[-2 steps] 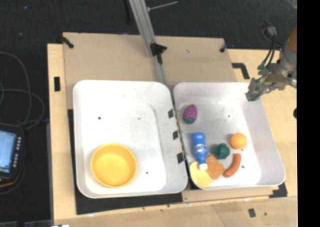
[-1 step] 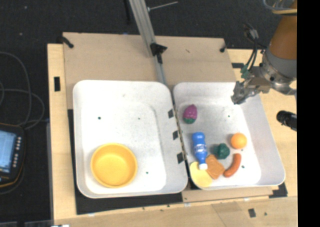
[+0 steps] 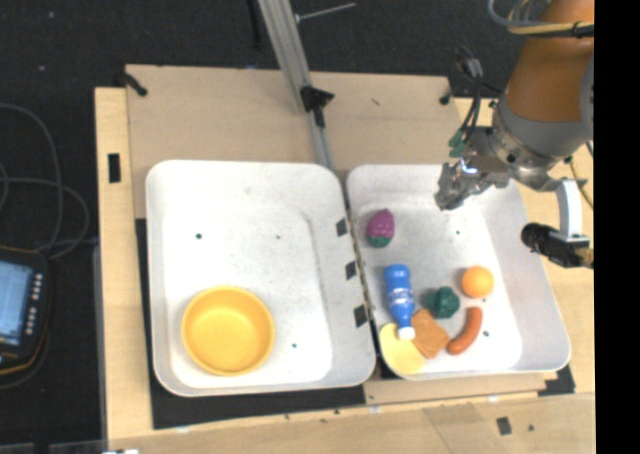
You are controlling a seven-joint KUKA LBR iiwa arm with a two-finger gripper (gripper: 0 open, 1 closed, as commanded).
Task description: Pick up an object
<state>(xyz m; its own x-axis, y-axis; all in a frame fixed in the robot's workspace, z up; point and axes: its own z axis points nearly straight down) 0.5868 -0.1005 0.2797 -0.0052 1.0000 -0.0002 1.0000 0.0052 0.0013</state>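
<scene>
- Overhead, the camera view looks down on a bench (image 3: 230, 112) bearing two shallow white bins side by side, the left bin (image 3: 250, 212) and the right bin (image 3: 500, 232).
- At the upper right, the grey arm with its orange band (image 3: 550, 72) reaches in, and its gripper (image 3: 452, 188) hangs over the far part of the right bin.
- Whether the pincer is open or closed cannot be told from this angle; nothing can be seen between its tips.
- Below and left of the gripper, a purple fruit with a green top (image 3: 379, 227) lies apart from the other things.
- Nearer the front, a blue bottle (image 3: 399, 296) lies lengthwise, its white cap toward the front rim.
- Just beside the bottle sit a dark green toy (image 3: 441, 301) and an orange-brown block (image 3: 430, 333), close together.
- An orange ball (image 3: 477, 282) rests right of the green toy, and a red sausage (image 3: 465, 330) lies just beyond the block.
- A pale yellow flat piece (image 3: 399, 355) overlaps the front rim of the right bin.
- Over in the left bin, a yellow bowl (image 3: 228, 330) stands upright at the front left corner.
- A metal pole (image 3: 285, 37) slants across the bench's far side.
</scene>
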